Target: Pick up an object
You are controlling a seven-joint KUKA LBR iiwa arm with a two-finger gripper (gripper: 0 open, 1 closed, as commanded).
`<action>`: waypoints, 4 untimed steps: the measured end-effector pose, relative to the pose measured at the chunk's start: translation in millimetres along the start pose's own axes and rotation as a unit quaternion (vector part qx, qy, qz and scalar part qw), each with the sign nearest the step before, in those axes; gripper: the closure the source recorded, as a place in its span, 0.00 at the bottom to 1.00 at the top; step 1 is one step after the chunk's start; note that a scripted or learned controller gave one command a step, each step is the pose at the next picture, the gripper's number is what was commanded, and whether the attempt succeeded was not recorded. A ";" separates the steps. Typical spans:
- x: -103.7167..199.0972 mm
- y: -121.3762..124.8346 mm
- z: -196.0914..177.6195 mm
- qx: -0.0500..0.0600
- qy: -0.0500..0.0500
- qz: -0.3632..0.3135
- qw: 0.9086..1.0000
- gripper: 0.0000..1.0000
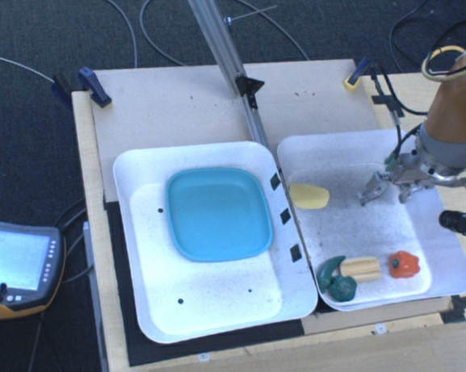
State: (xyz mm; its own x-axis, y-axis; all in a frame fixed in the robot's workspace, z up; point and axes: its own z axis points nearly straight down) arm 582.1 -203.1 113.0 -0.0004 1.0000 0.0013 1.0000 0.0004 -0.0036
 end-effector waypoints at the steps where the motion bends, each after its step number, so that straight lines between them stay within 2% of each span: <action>1: -0.6 1.3 -13.2 -0.003 -0.001 0.000 1.000 1.00; 3: 8.7 -8.1 -121.9 -0.004 -0.001 0.000 1.000 1.00; 4: 8.7 -7.6 -141.6 -0.003 -0.001 0.000 1.000 1.00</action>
State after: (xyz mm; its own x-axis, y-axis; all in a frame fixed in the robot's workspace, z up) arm 575.0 -194.6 254.7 -0.0003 1.0000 -0.0005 1.0000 0.0003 0.0026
